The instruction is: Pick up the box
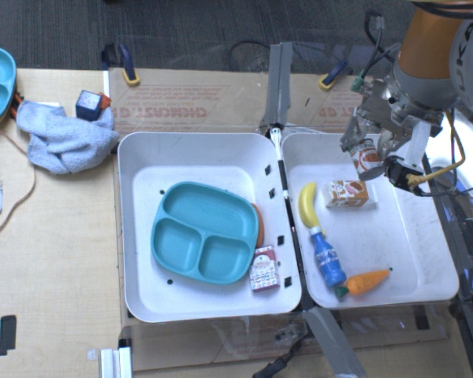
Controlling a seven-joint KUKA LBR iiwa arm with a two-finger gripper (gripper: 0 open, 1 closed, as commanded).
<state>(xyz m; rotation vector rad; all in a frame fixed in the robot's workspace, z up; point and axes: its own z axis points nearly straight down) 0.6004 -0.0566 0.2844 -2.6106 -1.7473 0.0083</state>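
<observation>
A small brown and white box (350, 194) lies in the right bin (426, 290), near its back left. A second small box (265, 270), red and white, lies in the left bin (134, 235) against the front right edge of the teal plate. My gripper (369, 154) hangs over the back of the right bin, slightly behind and to the right of the brown box and apart from it. A small white and red patch shows at its tip; what it is I cannot tell.
In the right bin lie a yellow banana (307, 204), a blue bottle (328, 261) and an orange carrot (367, 282). A teal divided plate (205, 231) fills much of the left bin. A grey cloth (67, 137) and a small blue cube (88, 105) lie on the bench at left.
</observation>
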